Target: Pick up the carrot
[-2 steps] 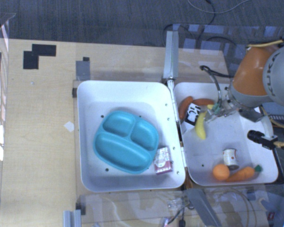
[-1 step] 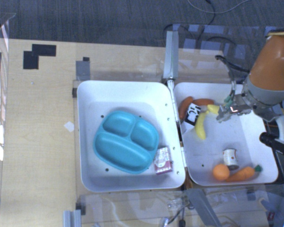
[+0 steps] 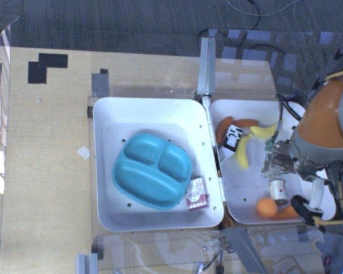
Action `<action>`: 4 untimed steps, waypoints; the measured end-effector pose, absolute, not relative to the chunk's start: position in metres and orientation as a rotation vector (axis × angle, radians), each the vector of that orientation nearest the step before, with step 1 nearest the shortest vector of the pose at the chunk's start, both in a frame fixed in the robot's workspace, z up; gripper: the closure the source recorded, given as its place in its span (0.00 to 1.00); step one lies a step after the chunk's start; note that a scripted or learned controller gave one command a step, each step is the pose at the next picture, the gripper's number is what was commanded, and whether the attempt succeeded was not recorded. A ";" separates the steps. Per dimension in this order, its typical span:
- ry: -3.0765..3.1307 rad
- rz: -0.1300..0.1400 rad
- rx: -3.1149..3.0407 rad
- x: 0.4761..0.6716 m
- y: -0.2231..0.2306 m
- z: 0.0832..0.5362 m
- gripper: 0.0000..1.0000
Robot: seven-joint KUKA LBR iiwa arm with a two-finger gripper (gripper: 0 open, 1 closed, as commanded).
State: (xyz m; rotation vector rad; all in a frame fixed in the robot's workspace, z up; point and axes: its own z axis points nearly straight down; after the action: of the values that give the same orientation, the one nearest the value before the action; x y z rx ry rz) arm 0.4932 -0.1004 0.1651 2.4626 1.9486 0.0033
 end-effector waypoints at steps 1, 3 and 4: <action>2.642 0.006 1.688 0.489 -0.071 0.197 1.00; 2.586 0.004 1.775 0.490 -0.031 0.215 1.00; 1.878 0.001 2.519 0.497 0.009 0.184 1.00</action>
State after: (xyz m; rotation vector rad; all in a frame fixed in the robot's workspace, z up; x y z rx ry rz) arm 0.4965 0.0086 0.1838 2.5187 1.8777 0.0008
